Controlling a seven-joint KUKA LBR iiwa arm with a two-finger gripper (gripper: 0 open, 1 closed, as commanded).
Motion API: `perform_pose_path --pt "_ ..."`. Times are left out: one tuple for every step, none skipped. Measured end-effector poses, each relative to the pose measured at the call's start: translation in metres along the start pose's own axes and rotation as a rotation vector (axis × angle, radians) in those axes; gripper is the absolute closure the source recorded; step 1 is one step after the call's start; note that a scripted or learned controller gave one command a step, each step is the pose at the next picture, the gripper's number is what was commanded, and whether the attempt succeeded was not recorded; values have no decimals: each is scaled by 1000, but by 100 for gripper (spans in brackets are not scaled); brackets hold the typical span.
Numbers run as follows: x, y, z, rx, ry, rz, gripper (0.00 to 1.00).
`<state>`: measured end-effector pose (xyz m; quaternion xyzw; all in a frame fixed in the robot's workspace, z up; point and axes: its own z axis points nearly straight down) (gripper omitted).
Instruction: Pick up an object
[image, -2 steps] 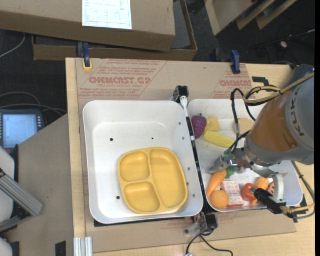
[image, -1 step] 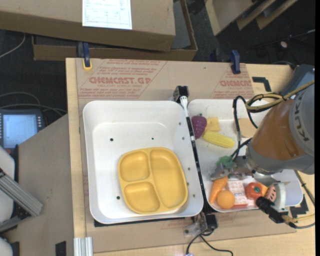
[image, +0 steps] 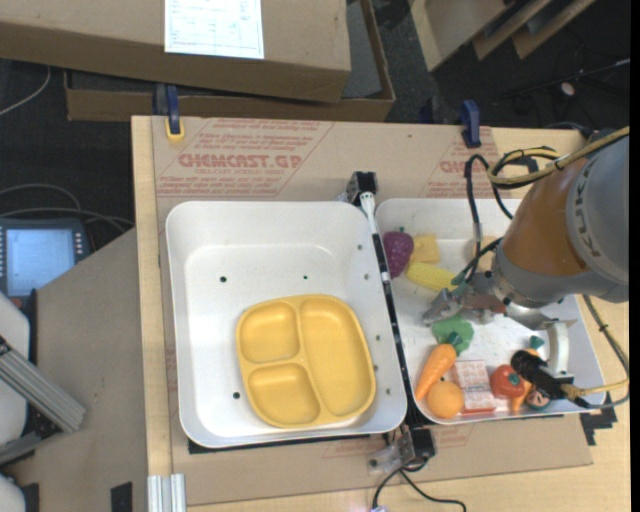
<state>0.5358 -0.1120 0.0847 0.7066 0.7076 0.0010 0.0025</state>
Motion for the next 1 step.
perform_pose_path --pt "21 -19 0 8 4 0 0"
